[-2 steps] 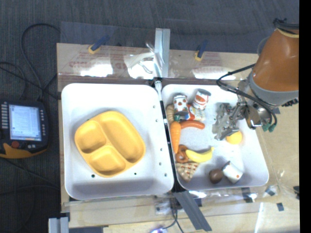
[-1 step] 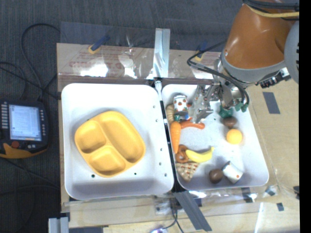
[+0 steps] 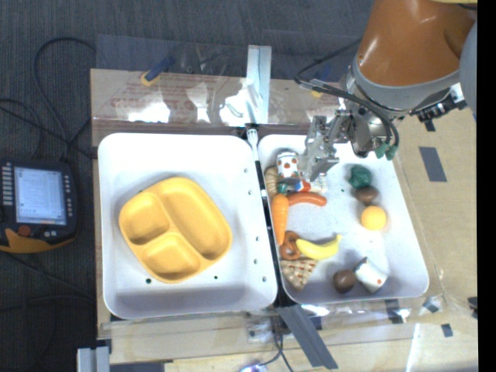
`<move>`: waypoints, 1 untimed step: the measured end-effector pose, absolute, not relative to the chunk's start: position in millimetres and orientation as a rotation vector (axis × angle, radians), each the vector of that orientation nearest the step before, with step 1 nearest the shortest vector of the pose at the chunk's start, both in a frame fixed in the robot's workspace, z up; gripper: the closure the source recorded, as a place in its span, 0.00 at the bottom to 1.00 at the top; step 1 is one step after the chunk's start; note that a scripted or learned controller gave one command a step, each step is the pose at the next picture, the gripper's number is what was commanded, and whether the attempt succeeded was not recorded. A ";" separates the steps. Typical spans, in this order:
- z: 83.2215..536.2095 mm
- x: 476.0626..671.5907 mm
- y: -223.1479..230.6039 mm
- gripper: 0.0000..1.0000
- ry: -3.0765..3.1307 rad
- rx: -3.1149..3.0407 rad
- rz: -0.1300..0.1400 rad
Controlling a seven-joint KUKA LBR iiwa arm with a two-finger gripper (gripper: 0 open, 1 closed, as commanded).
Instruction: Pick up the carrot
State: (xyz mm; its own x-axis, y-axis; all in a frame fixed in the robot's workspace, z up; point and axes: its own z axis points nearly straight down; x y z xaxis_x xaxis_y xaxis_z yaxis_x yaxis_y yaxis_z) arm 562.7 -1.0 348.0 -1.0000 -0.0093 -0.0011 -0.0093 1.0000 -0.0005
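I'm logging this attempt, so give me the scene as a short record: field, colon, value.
carrot: orange carrot lying lengthwise by the left wall of the right bin, not held
gripper: gripper low over the right bin's upper part, above and right of the carrot
near the carrot: red sausage, banana
also in right bin: lemon, green item
left bin: left bin holds a yellow divided tray

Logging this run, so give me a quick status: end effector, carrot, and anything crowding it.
End effector above right bin's upper part, nothing seen held. Carrot lies by the bin's left wall, ungrasped. Red sausage and banana crowd it.
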 end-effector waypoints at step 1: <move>362.1 576.1 -42.6 1.00 3.138 0.179 -0.002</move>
